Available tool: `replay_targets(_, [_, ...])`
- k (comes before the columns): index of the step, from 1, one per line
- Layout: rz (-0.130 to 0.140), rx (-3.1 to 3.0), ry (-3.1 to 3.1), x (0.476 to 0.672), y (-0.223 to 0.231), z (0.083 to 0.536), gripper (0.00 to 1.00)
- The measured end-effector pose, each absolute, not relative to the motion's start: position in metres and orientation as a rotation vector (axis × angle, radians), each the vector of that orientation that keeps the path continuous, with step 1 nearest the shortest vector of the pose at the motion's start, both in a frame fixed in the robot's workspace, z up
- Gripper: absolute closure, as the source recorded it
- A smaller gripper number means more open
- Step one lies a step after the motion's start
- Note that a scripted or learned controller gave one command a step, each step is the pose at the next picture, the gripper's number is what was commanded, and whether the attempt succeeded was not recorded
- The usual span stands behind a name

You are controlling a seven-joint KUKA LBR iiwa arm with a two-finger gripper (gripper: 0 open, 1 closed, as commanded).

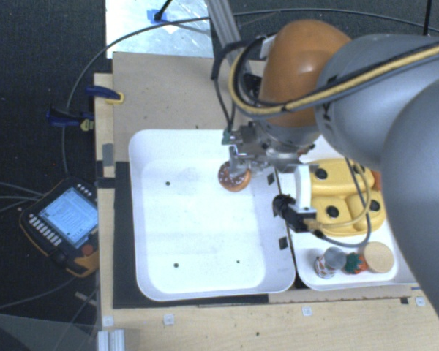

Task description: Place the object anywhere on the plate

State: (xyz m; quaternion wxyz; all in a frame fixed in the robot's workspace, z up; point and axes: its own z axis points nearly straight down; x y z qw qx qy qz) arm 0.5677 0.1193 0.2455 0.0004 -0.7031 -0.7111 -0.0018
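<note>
gripper (238, 161) pinching small brown object (235, 178) | over left bin (197, 269), 1 o'clock corner | plate not obvious to me | tip: go slow, lower before letting go

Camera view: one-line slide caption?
KUKA arm's tool over the left white bin, at a small round brown object; yellow moulded plastic piece in right bin.

Two white bins (197, 269) were counted on the bench. One round brown object (235, 178) was seen just below the gripper (238, 159). To its right, one yellow plate (344, 199) and three small items (351, 260) were counted.
</note>
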Motion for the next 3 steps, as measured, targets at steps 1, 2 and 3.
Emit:
replay_targets(1, [-0.003,-2.209,-2.232,0.566,0.179,0.226,1.00])
replay_targets(2, [-0.003,-2.213,-2.229,0.566,0.198,0.231,1.00])
replay_targets(3, [-0.002,-2.215,-2.228,0.566,0.197,0.231,0.00])
